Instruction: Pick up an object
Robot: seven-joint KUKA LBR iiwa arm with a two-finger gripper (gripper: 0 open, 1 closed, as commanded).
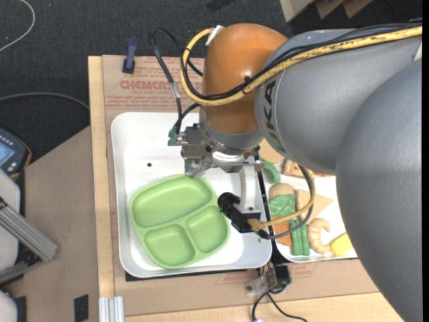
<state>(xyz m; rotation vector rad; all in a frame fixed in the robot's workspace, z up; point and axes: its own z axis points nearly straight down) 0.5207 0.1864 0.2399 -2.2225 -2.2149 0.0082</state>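
Observation:
A light green divided plate (177,220) lies in the near half of the left bin (127,173). My gripper (194,161) hangs below the orange wrist band, just above the plate's far rim near the bin's middle. Nothing can be seen held in it. The right bin (285,252) is mostly hidden by the arm. At its near left corner I see toy food: a green pod (299,237), a tan curved piece (320,233), a yellow piece (342,245) and an orange wedge (323,203).
Both bins rest on a cardboard sheet (100,180) with red lettering. A blue clip (129,54) sits at its far left corner. Dark floor with cables surrounds the bench. The arm's grey body covers the right side.

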